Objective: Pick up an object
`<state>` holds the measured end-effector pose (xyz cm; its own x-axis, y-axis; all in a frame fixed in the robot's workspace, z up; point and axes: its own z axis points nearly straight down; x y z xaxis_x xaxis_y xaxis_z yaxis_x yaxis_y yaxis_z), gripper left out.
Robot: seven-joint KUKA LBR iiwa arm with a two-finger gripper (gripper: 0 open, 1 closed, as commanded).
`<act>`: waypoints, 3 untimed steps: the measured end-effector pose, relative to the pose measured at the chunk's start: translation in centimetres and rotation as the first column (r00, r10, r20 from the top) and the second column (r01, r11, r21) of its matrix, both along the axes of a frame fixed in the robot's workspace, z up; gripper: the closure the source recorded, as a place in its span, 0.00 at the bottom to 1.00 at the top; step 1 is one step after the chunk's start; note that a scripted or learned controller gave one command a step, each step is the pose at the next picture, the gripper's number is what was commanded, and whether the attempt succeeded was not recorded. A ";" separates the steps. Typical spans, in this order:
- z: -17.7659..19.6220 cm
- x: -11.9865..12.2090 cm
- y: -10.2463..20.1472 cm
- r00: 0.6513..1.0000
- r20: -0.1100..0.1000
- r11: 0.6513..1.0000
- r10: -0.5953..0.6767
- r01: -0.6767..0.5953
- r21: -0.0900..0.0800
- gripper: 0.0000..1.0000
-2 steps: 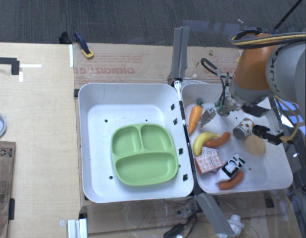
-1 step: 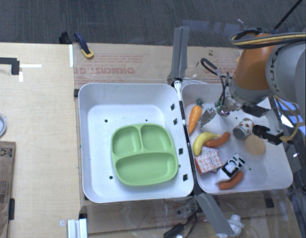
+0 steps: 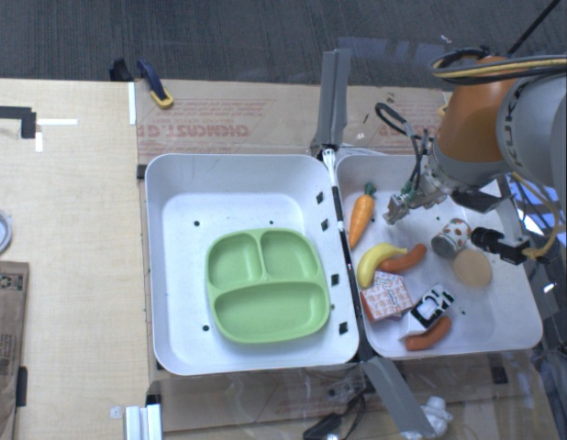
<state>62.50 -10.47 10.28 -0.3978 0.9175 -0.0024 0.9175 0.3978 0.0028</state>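
Gripper (image 3: 398, 209) hangs over right bin (image 3: 513, 333) near carrot (image 3: 361, 216) and banana (image 3: 375, 259); jaws' state unclear, can't tell.

The divided plate (image 3: 267, 285) lies in the left bin (image 3: 164, 246). In the right bin (image 3: 517, 324), the carrot (image 3: 361, 216) lies by the left wall, the banana (image 3: 378, 258) below it, the small box (image 3: 386, 296) nearer still.
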 end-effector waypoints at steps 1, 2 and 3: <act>-1.1 0.7 -0.3 0.985 -0.003 0.985 -0.174 0.174 0.001 1.00; -1.1 0.7 -0.3 0.985 -0.003 0.985 -0.174 0.174 0.000 0.00; -0.1 0.7 -0.4 0.984 -0.001 0.984 -0.176 0.176 0.000 1.00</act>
<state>63.22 -10.87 10.16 -0.2297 0.9733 -0.0020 0.9733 0.2297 0.0018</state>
